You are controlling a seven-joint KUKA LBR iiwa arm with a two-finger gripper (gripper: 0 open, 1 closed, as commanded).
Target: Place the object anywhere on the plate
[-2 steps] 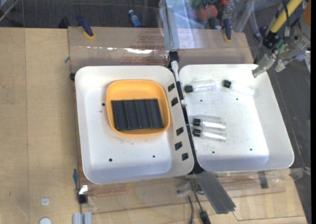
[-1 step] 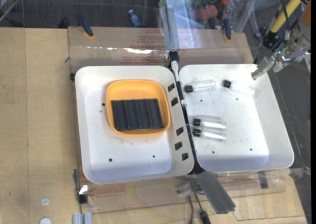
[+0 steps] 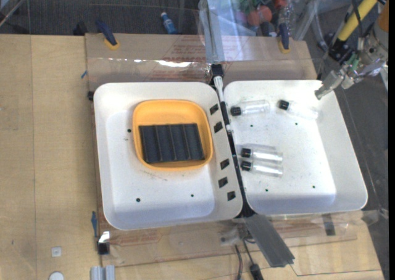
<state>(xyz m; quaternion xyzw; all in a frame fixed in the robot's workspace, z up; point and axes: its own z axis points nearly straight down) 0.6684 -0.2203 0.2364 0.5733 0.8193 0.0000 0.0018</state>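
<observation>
arm (image 3: 364, 1): slants in from upper right | fingers (image 3: 323, 89): over right bin (image 3: 345, 168) rim | open or closed: cannot tell

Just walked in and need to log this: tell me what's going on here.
The gripper hovers at the right bin's upper right rim, holding nothing visible. Four clear vials lie in that bin: two up top, a pair lower down. The orange plate in the left bin carries a dark ridged block.
</observation>
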